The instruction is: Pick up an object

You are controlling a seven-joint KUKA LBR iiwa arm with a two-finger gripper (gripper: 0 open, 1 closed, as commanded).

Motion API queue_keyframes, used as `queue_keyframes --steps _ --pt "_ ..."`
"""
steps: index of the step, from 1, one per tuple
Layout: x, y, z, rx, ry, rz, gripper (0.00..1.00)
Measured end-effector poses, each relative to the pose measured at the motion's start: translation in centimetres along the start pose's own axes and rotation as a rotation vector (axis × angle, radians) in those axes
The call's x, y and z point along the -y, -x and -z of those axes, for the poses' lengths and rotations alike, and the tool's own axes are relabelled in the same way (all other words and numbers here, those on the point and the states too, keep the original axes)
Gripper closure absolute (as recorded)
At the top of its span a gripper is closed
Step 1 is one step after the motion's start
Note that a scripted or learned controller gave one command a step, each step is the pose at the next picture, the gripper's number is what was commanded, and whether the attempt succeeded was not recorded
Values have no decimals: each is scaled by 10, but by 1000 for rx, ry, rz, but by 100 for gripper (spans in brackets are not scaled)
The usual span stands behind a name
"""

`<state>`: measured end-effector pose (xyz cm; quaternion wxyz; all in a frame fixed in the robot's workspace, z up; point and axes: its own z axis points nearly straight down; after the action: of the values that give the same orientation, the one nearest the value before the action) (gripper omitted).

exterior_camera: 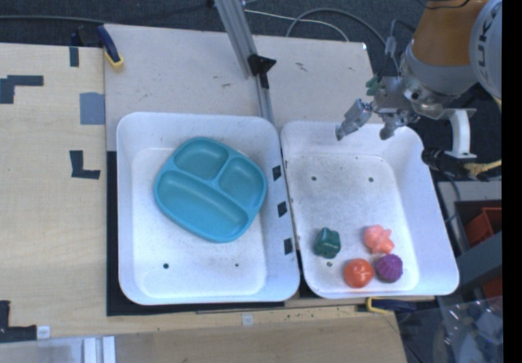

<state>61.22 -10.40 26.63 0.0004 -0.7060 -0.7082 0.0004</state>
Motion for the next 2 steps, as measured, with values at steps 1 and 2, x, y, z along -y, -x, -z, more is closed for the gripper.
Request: queue_keyframes --steps 1,2 --pt "0 0 0 0 0 0 0" --pt "4 -2 -44 1 -4 -1 0"
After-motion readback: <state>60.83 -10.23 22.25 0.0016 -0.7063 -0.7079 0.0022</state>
